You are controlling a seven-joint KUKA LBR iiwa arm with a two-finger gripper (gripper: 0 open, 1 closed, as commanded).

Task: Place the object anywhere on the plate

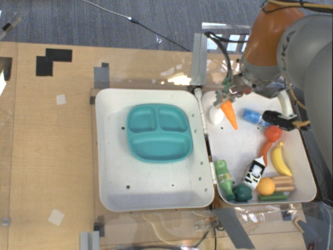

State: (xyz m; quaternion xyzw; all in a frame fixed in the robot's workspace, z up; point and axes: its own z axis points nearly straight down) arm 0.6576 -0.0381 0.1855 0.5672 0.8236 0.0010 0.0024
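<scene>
We see a wooden table [47, 155] over grey carpet [130, 4]; upper right, the hand [227, 95] grips an orange, tapered carrot [229, 113], tip down.

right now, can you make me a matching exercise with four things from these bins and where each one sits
Things:
1. plate
2. carrot
3. banana
4. orange ball

Places:
A. near the right bin's front edge, beside the wooden block
B. top of the right bin, pointing down, right under the gripper
C. alone in the left bin
D. right side of the right bin, below the red piece

Pairs: 1-C, 2-B, 3-D, 4-A
</scene>
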